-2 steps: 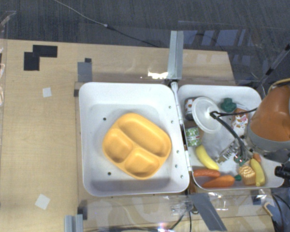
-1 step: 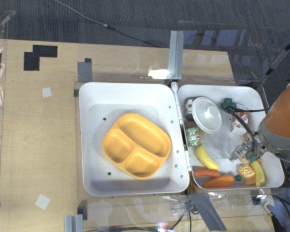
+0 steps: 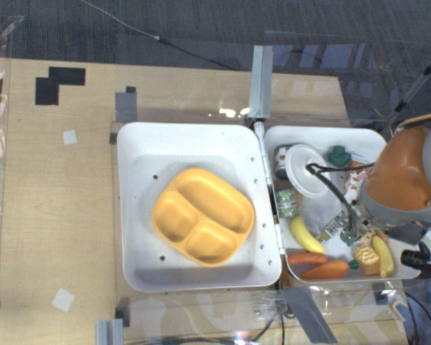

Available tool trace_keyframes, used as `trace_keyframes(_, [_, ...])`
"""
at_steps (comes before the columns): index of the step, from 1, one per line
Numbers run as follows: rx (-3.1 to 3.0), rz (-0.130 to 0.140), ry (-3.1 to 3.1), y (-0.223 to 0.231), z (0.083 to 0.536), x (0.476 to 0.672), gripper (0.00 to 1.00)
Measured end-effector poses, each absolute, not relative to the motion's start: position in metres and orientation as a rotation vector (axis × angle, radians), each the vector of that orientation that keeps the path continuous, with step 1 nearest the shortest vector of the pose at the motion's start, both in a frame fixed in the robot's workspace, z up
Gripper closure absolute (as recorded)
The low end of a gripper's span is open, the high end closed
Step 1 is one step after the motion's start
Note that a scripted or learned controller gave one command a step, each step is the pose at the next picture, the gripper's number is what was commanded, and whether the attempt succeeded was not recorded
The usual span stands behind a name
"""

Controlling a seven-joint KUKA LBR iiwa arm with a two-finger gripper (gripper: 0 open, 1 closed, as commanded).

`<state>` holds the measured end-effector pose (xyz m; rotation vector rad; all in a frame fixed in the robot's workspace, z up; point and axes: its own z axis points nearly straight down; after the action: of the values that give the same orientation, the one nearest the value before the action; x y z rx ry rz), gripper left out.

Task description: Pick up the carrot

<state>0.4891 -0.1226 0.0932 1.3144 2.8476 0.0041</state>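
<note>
Grey arm (image 3: 409, 207) — orange band, black cable

Yellow divided plate (image 3: 203, 215) in the left bin (image 3: 136, 192); banana (image 3: 306, 234), white lid (image 3: 304, 169) in the right bin (image 3: 366, 136).

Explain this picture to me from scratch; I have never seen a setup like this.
One camera fixed above a bench looks down at a slant. The grey and orange shape at the right is a robot arm reaching in over the right bin; its hand is hard to make out below the wrist, so nothing can be called held. Two shallow white bins sit side by side. The left bin holds a yellow divided tray. The right bin holds toy food: a carrot at the near edge, a banana, a white cup and more. The arm is meant to lift the carrot, which lies in the bin.
</note>
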Motion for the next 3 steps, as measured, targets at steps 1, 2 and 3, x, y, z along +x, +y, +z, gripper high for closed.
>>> trace_keyframes(1, [1.317, 0.003, 2.846, -0.124, 0.093, 0.489, 0.00])
trace_keyframes(2, [1.303, 0.006, 2.843, -0.123, 0.105, 0.492, 1.00])
trace_keyframes(3, [1.266, 0.002, 2.865, -0.152, 0.125, 0.489, 1.00])
